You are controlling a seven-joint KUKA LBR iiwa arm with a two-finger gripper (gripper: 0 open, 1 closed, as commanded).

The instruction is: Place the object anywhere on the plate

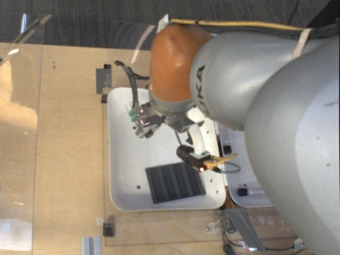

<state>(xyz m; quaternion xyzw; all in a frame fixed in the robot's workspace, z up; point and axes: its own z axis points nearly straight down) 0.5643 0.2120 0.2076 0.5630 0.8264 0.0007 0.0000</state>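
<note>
Low, gripper (pixel 144 125) inside bin (pixel 119 158) edges

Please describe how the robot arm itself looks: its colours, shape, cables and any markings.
The arm is large, with rounded, smooth grey segments. An orange band wraps it above the wrist, and black letters are printed on the grey shell beside it. A black cable loops down along the wrist to the small metal gripper, which has a bit of green on it.
</note>
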